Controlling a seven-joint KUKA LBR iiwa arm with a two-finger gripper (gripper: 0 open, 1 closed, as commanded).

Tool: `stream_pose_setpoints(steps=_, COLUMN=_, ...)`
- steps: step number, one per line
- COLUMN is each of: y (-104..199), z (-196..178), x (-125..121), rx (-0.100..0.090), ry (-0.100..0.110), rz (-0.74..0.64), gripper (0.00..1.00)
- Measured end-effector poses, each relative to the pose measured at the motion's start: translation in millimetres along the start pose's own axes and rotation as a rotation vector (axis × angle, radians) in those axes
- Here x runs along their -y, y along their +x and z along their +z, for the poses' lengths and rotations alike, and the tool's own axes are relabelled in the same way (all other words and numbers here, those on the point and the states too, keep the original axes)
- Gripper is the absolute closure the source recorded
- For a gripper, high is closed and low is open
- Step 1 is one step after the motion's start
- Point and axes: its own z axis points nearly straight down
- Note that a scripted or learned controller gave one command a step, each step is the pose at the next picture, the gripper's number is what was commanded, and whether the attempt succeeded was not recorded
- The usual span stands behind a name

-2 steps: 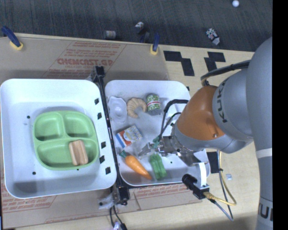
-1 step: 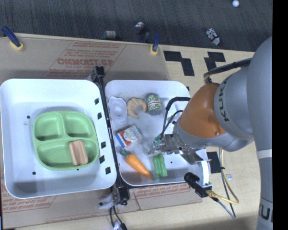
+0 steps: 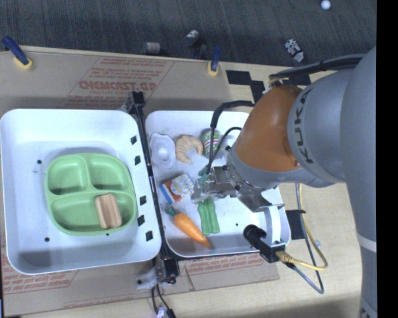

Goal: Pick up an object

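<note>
My gripper hangs low in the middle of the right bin, under the orange wrist band. Just below it lies a green object, and an orange carrot lies beside that near the bin's front wall. A small white packet with red and blue print lies immediately left of the gripper. Further back sit a tan croissant, a clear cup and a green can, partly hidden by the arm.
The left bin holds a green divided plate with a tan bread-like piece in its front right compartment. A black divider runs between the bins. The arm covers the right bin's right side.
</note>
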Motion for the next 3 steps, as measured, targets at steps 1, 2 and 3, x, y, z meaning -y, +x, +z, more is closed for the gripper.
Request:
stream_pose_setpoints(steps=1, y=56.1, z=0.5, x=-0.2, rx=0.0, ry=0.002, rz=-0.001, gripper=1.0)
stream_pose_setpoints(steps=2, y=56.0, z=-9.9, x=-1.8, rx=0.0, ry=-0.001, rz=-0.005, gripper=1.0)
stream_pose_setpoints(steps=3, y=56.5, z=-20.3, x=-3.5, rx=0.0, ry=-0.004, rz=-0.01, gripper=1.0)
